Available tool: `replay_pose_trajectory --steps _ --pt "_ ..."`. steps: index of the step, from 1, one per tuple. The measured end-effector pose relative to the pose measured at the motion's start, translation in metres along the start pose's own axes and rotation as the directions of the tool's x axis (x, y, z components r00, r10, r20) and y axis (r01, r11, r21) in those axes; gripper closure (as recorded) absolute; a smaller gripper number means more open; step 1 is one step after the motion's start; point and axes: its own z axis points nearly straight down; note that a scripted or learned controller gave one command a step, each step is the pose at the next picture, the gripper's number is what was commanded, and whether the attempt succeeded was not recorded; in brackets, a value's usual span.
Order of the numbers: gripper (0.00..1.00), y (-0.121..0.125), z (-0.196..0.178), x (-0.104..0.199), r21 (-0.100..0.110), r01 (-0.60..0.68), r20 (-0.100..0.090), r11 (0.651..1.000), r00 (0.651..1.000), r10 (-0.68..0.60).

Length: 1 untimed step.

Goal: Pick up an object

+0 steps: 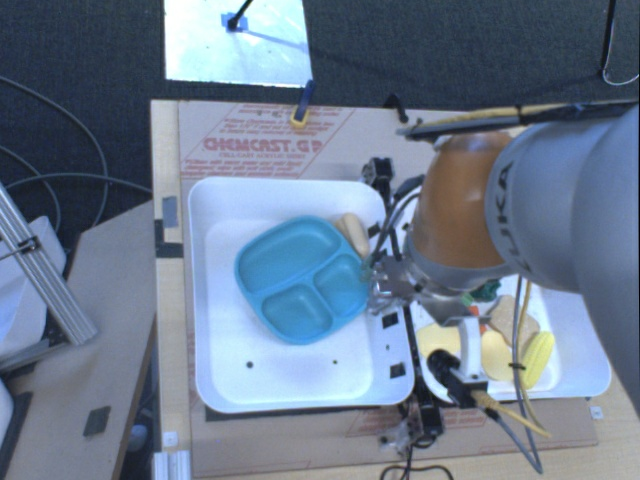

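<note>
Blue divided plate [300,290] lies tilted in the left bin [225,383], its right rim just at the gripper [380,286], which sits low over the wall between the bins under the orange-banded wrist. Whether that claw is released or clenched, I cannot tell. Looks like the approach step; next call is a clean closure on the rim, then lift. Yellow toy pieces [520,353] wait in the right bin [585,373].

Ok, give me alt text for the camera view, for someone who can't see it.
A grey arm with an orange band reaches in from the right, its wrist low over the divide between two white bins. The left bin holds a blue three-compartment tray, with a tan object at the tray's upper right edge; the right bin holds several yellow items.
</note>
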Motion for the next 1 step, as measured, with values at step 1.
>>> replay_pose_trajectory --steps 1 --pt "1.0 -0.0014 0.0072 0.0694 0.003 0.005 -0.002 1.0 1.0 -0.005"
